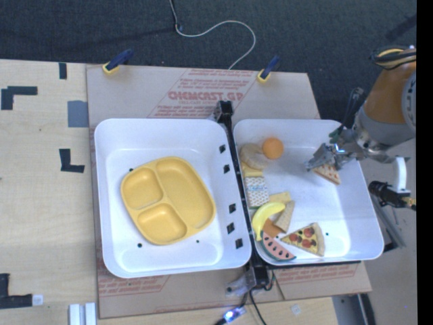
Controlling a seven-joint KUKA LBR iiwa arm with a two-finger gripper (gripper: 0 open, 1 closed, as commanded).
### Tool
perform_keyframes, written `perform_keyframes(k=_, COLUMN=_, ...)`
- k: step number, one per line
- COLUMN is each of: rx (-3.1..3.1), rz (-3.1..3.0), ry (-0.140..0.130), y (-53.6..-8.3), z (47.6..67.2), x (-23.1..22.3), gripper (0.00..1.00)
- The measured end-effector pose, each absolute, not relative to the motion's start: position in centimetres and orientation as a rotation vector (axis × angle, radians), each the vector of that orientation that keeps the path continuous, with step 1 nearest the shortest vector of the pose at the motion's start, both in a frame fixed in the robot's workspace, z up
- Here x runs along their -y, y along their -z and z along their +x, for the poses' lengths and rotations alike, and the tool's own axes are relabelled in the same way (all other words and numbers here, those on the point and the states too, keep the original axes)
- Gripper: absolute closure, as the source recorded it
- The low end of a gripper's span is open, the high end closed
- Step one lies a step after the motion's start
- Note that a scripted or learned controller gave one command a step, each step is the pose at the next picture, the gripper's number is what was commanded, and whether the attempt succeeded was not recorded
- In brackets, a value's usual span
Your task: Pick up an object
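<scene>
I see a round orange ball (272, 147), a tan bun (254, 156) and a pizza slice (304, 238) crowding the right white bin (352, 208). My gripper (325, 161) sits at that bin's upper right, fingers pinching a tan toast wedge (328, 174); the grey arm (385, 114) slants in from the right.

Robotics lab: clamped cardboard base (203, 93), taped bench (40, 134), white bins (108, 141).

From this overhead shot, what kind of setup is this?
Likely a robot picking test bench: two white bins on clamped cardboard, toy food like a pizza slice, and a yellow divided plate.
</scene>
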State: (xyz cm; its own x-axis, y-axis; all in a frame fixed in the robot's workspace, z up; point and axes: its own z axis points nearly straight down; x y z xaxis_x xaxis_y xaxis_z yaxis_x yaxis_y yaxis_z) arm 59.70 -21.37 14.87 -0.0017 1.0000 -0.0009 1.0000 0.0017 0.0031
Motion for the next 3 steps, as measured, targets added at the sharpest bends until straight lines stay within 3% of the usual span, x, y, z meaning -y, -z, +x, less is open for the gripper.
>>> perform_keyframes(k=2, rx=-2.222, rz=2.219, ry=-0.001, y=-22.6, z=60.4, x=22.2, gripper=1.00)
perform_keyframes(k=3, rx=-2.230, rz=2.215, ry=-0.001, y=-23.1, z=60.8, x=15.9, gripper=1.00)
